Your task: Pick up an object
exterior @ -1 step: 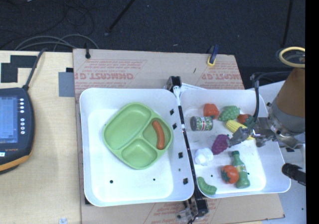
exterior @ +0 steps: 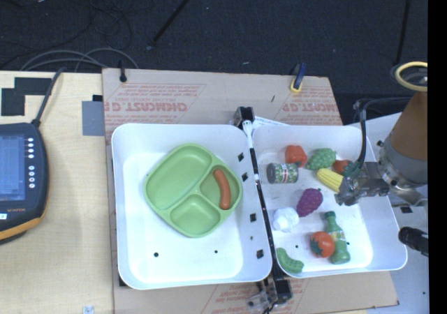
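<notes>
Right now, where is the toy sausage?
The toy sausage lies in the right-hand compartment of the green divided plate in the left bin, near the divider between the bins.

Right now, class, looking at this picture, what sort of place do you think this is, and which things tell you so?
Probably a robotics lab. A robot arm reaches over two white bins on a bench, one bin holds toy food such as plastic grapes, and a control pendant lies at the left.
</notes>
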